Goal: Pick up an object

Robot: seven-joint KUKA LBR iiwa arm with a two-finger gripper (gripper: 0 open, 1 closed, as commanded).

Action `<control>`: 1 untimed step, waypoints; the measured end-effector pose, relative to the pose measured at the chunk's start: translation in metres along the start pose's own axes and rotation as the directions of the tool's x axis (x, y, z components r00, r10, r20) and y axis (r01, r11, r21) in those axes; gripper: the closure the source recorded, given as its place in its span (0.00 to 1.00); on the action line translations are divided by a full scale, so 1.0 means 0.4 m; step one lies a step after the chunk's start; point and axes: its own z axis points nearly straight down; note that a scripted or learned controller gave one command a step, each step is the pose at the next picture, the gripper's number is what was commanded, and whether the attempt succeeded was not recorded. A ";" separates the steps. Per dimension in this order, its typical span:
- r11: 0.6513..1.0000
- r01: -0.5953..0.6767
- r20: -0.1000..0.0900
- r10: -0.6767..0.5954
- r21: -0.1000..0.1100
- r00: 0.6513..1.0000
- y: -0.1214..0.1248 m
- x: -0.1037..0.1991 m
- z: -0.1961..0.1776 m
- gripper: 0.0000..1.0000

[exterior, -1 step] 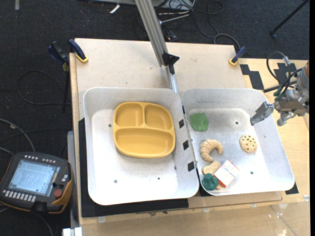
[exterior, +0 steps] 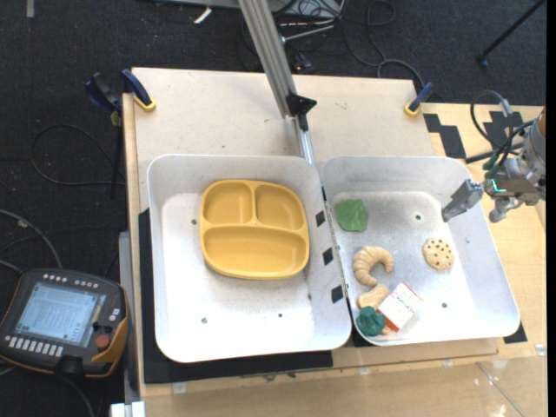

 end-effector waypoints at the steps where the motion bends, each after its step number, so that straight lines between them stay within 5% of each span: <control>1: 1.000 -0.001 -0.001 0.001 0.004 1.000 0.008 0.003 0.109 0.00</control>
